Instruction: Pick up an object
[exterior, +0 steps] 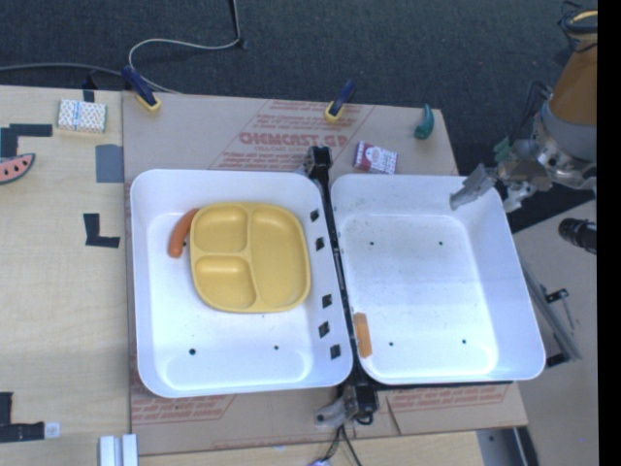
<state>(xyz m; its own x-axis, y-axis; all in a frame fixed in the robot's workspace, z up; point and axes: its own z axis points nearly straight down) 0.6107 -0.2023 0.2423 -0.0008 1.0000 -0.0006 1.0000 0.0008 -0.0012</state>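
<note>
While tool (473, 188) hangs over right bin's (505, 289) far right corner, grip state unclear. Orange piece (362, 334) well away at bin's near left wall. Yellow tray (250, 257), orange sausage (179, 233) farther left, left bin (155, 289).

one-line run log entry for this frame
tool: over right bin's far rim | held: nothing seen | left bin: yellow plate

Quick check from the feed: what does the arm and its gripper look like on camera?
The arm shows an orange band above a grey wrist section. The gripper is grey metal, slim and angular, with dark cabling and a small green part near the wrist.
</note>
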